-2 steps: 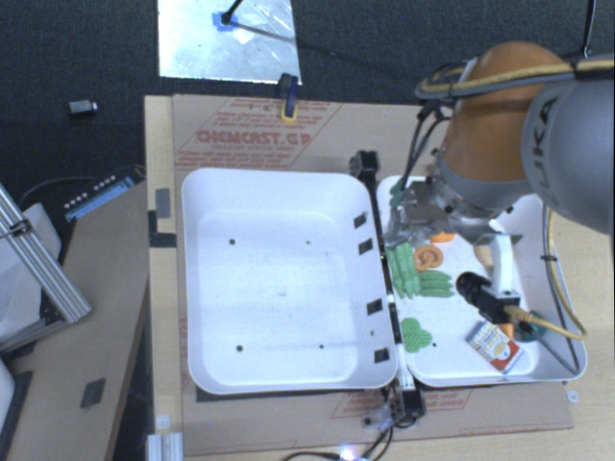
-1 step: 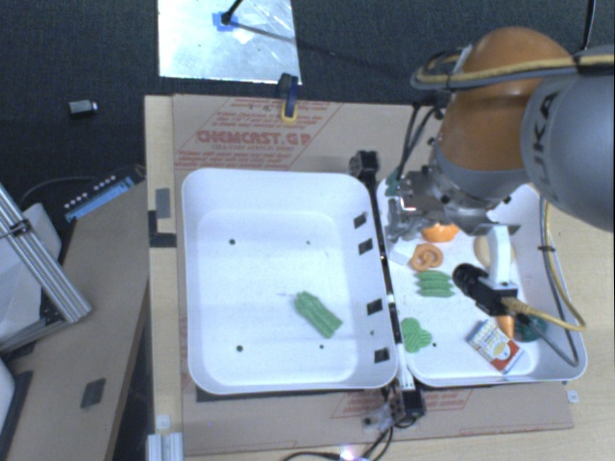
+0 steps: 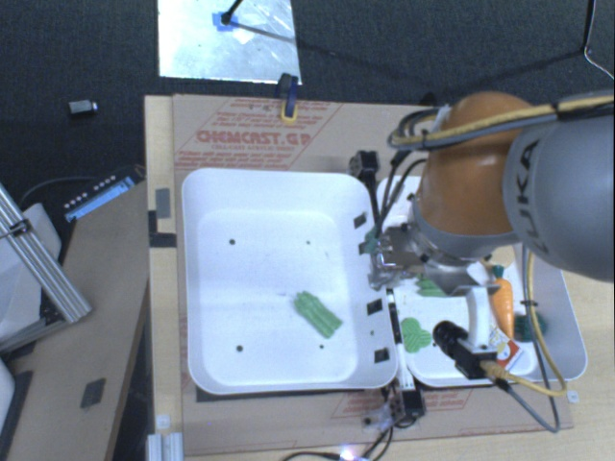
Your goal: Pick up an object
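Observation:
A green ribbed object point(image 3: 318, 313) lies in the left white bin point(image 3: 221, 200), right of its middle. My gripper point(image 3: 423, 279) hangs under the orange-banded wrist, low over the left part of the right bin point(image 3: 567, 353). Just below it a small green leafy piece point(image 3: 415, 333) rests on the bin floor. Further right lie an orange carrot-shaped object point(image 3: 502, 302), a teal item point(image 3: 533, 325) and a red and white item point(image 3: 508, 355). The arm hides most of the right bin.
A rim with black clips point(image 3: 377, 307) divides the two bins. Both stand on a cardboard sheet point(image 3: 250, 133). A yellow and blue clamp point(image 3: 287, 99) sits at the sheet's far edge. An aluminium frame point(image 3: 38, 267) stands to the left.

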### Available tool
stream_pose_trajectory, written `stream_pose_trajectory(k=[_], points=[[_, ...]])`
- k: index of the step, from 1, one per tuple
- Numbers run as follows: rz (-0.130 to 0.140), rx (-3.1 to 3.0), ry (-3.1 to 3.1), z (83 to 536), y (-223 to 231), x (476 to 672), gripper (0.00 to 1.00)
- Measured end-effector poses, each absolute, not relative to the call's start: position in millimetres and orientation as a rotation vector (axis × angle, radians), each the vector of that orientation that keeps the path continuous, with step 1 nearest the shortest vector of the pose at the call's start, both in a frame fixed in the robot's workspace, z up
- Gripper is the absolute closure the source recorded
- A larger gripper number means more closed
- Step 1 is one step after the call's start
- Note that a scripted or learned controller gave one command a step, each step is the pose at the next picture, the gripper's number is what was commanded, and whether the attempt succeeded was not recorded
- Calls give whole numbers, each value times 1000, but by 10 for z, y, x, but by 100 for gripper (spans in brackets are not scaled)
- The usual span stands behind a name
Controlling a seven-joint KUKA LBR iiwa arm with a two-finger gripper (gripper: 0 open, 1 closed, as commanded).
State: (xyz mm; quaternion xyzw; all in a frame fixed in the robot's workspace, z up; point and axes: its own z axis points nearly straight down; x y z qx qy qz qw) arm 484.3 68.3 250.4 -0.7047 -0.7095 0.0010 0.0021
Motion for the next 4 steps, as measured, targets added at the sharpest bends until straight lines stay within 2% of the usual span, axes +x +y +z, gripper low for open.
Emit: stream_pose_trajectory(k=[1, 2, 3, 4], points=[[0, -2229, -2218, 2486, 36, 4873, 100], [-21, -2218, -2238, 3805, 342, 4881, 100], [-16, -2219, -2234, 4593, 532, 5100, 100], [-9, -2219, -2229, 5370, 753, 4865, 100]])
